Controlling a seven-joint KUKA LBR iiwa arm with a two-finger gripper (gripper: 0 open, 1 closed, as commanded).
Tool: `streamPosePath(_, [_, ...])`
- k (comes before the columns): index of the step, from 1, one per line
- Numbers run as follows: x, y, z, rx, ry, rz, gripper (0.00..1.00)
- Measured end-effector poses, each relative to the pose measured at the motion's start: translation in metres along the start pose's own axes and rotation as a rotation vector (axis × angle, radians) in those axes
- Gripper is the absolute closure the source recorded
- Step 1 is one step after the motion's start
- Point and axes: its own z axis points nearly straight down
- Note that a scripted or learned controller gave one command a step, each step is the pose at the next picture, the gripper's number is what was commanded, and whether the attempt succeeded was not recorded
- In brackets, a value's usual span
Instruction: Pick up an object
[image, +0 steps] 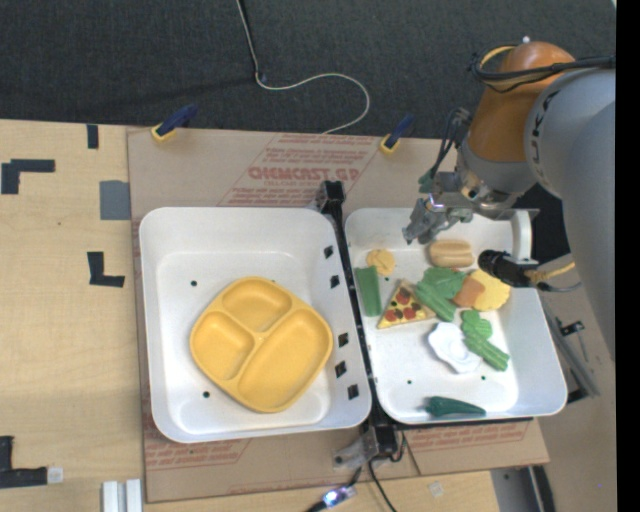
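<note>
A: Toy food pieces lie clustered in the right shallow white bin (540, 395): a tan plastic bread roll (450, 253), a pizza slice toy (404, 306), green leafy pieces (440, 288).

B: Arm pose?

A: Grey arm with orange band (510, 110) reaches from the right; two-finger gripper (425, 222) hangs above the bin's far edge, just beside the roll. Finger state: cannot tell.

B: Room?

A: Bare floor along the bin's near side; the yellow divided plate (262, 343) sits in the left white bin (160, 300)
</note>
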Motion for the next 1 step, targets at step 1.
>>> streamPosePath(1, [0.0005,0.0012,-0.0418,0.0,0.001,-0.001,1.0])
